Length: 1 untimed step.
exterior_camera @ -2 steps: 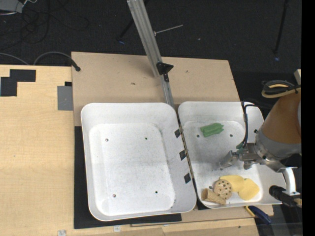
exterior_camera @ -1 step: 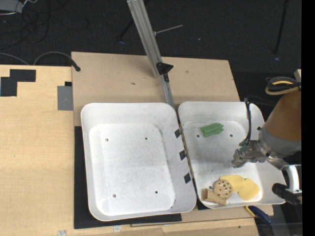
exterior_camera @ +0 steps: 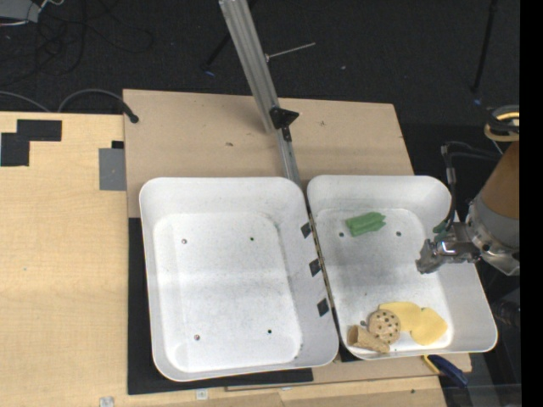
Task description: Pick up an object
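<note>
In the right bin [exterior_camera: 424, 195] a green block [exterior_camera: 366, 224] lies near the far wall. At the bin's near side sit a round brown cookie-like piece [exterior_camera: 383, 323], a small tan wedge [exterior_camera: 366, 338] and two pale yellow flat pieces [exterior_camera: 418, 322]. My gripper [exterior_camera: 431, 256] hangs over the bin's right side, between the green block and the yellow pieces, touching none of them. Nothing shows between its fingers.
The left bin [exterior_camera: 222, 274] lies beside the right one, joined by black clips [exterior_camera: 315, 266] along the shared wall. A slanted aluminium rail [exterior_camera: 253, 66] rises behind the bins. The arm's body [exterior_camera: 503, 202] stands at the right edge.
</note>
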### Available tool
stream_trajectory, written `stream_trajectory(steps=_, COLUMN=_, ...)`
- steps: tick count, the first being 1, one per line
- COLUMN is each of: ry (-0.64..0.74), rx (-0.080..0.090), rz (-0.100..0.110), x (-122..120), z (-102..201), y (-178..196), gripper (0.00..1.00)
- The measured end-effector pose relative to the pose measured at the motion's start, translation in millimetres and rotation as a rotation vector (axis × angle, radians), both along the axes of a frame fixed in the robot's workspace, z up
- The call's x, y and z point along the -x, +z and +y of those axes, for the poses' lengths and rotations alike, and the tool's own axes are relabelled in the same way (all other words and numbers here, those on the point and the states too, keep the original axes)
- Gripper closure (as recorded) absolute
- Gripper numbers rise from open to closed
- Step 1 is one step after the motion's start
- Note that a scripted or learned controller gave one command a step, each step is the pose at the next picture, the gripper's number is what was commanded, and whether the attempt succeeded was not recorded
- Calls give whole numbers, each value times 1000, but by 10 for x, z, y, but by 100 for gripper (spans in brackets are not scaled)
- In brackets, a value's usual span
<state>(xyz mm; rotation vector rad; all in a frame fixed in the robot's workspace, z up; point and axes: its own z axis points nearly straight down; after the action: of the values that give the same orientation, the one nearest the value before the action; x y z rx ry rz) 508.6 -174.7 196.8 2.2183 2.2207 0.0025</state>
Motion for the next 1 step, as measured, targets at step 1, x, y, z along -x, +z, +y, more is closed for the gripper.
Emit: stream_trajectory(steps=1, ry=0, rx=0, rz=0, x=-10, z=-10, y=528, gripper=100)
